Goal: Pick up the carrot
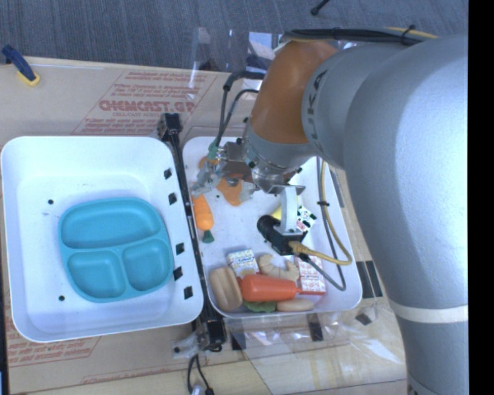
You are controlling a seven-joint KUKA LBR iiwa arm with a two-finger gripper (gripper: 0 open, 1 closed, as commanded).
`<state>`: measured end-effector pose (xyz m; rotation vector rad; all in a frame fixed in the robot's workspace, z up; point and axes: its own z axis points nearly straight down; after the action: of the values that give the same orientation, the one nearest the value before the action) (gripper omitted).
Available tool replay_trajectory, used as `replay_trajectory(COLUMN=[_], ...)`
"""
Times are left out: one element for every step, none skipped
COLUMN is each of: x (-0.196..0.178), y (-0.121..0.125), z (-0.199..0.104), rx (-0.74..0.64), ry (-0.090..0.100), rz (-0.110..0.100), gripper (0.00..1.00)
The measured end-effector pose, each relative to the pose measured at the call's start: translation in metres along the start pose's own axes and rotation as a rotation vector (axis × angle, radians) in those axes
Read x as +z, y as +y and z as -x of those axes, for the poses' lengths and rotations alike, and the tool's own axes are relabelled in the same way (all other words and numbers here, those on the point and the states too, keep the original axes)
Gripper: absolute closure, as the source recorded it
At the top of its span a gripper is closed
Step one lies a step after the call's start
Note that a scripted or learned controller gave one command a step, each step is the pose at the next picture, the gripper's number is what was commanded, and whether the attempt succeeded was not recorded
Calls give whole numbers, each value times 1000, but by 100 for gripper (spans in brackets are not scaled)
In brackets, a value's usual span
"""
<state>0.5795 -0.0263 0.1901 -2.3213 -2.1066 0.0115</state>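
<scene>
Although the arm [395, 138] covers much of the right bin [235, 230], the carrot [202, 212] lies in plain sight on that bin's floor, close against its left wall, with its orange body pointing up the picture and a green tuft at the lower end. The gripper [216, 169] hangs just above and to the right of it, near but apart, with nothing of the carrot in its grasp. Whether it is open or closed I cannot tell, because wrist and cabling crowd that spot. The carrot looks like a small toy vegetable, so I judge it light, stiff and rather smooth, likely to roll or skid toward the wall if nudged from one side. The best hold seems to be across the thick middle of the orange body, taken crosswise to its length, since the tapered tip and the tuft offer little to grip and the wall leaves scant room on that side. Counting: two bins, the left bin [33, 171] bearing one blue plate [111, 245] with three compartments; one carrot; one further orange piece [230, 192] right under the gripper, possibly another toy food. At the near end of the right bin are one bun [225, 286], one red-orange sausage-like piece [267, 287], two small cartons [243, 260] and some pale and green bits too jumbled to count.
</scene>
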Motion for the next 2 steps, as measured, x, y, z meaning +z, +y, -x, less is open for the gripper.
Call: replay_trajectory(x=[-2,100], y=[13,37], z=[28,65], rx=[19,145], ry=[-2,-1], rz=[7,4], gripper=[0,0])
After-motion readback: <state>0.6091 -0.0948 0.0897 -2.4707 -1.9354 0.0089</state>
